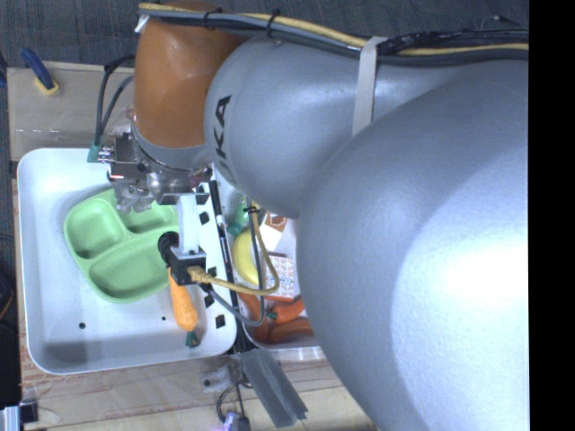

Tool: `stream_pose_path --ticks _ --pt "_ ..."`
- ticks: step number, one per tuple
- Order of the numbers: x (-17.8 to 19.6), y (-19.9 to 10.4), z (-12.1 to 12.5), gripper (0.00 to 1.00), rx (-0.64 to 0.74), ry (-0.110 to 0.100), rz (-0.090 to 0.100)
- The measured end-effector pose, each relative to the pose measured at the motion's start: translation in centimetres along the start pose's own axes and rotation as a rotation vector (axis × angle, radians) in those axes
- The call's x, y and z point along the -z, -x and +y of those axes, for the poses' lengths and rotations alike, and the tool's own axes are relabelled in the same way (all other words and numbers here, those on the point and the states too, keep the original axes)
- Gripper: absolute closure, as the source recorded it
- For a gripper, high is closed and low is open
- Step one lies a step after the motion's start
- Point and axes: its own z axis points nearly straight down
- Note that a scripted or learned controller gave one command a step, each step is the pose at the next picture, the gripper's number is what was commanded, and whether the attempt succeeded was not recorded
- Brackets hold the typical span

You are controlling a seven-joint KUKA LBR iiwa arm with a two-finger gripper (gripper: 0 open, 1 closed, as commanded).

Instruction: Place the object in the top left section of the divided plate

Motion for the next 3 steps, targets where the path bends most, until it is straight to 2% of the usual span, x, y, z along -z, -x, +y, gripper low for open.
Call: stream_pose_path --ticks 1,2,3 --pt "0.0 0.0 0.0 0.0 0.0 0.0 0.0" --pt "-7.6 2.1 0.1 0.0 0.479 -0.004 0.0" --pt "-1.1 1.2 -1.7 0.0 0.169 0.0 0.0"
